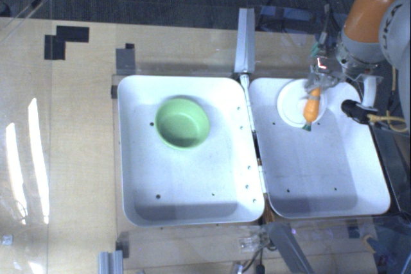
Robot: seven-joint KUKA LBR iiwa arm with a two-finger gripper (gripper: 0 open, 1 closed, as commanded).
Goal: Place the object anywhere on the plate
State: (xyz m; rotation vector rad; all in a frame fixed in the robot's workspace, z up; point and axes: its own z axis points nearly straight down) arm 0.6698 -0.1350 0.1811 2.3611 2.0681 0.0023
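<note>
A small white plate [294, 104] lies at the back of the right bin [327, 183]. An orange carrot [311, 109] with a green stub at its near end lies over the plate's right side, the stub reaching past the rim. My gripper [316, 86] stands directly over the carrot's far end, and that end sits between the fingers. The gripper is shut on the carrot. Whether the carrot rests on the plate or hangs just above it is unclear.
The left bin [186, 202] holds a green bowl [183, 122] near its back. A metal divider post [244, 42] rises behind the gap between the bins. The arm's wrist and black cables [363, 113] crowd the right bin's back right corner.
</note>
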